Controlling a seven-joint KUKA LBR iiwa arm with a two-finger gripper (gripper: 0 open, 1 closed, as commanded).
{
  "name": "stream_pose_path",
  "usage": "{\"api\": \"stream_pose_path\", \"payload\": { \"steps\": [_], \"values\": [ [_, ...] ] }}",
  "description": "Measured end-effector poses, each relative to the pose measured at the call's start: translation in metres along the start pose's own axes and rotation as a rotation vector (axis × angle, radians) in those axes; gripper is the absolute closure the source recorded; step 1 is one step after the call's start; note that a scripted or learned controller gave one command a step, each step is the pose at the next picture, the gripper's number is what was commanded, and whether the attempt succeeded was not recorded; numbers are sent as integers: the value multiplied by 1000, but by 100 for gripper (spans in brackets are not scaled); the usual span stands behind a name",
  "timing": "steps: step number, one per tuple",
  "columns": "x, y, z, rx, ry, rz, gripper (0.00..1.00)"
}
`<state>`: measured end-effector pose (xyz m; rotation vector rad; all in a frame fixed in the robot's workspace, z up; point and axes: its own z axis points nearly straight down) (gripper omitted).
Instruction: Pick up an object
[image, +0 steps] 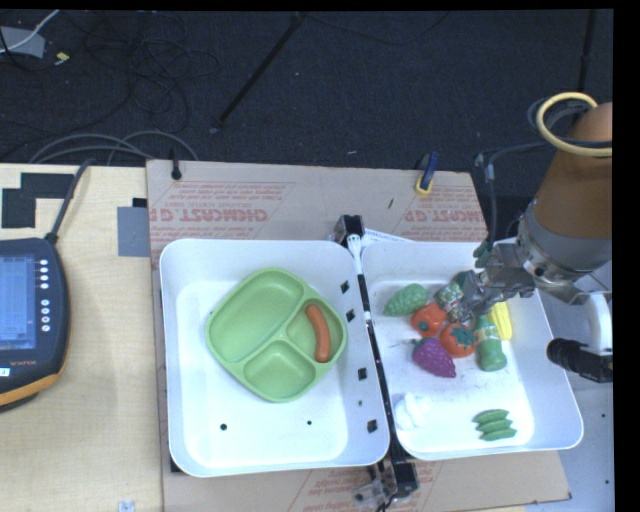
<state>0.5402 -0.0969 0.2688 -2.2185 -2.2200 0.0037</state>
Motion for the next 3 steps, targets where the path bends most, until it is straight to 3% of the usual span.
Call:
{"api": "stream_pose_path", "payload": {
  "steps": [1,2,3],
  "values": [
    [17,-6,-215,-18,-3,-1,100],
    [75,-30,-194,1,1,-5,100],
    [113,-20,-146,4,0,-3,100]
  ]
}}
